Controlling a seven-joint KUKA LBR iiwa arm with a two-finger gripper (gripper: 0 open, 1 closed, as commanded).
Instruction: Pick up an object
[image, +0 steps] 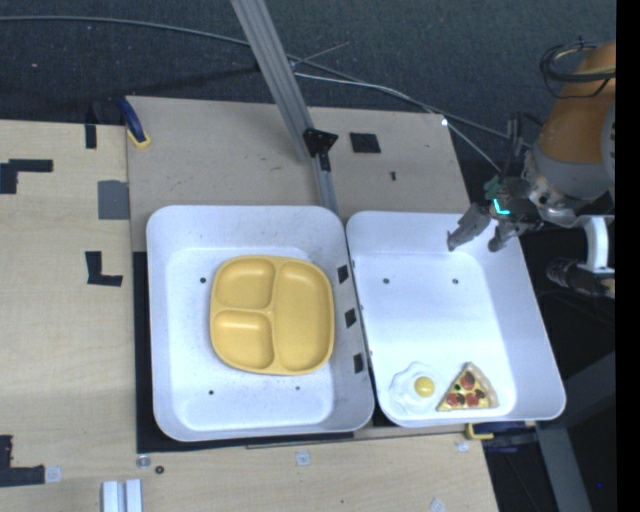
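No text, label, brand, number or sign can be read on anything here.

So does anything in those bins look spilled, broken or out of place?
Nothing stands out. The yellow divided plate lies flat in the left bin; the toy fried egg and pizza slice sit side by side in the right bin.

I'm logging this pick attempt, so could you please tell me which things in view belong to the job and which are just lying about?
Part of the job:
- end effector, above the right bin's far edge
- fried egg, in the right bin, near corner
- pizza slice, beside the egg
- yellow divided plate, in the left bin

Lying about:
- blue clamp on the bench
- slanted metal pole
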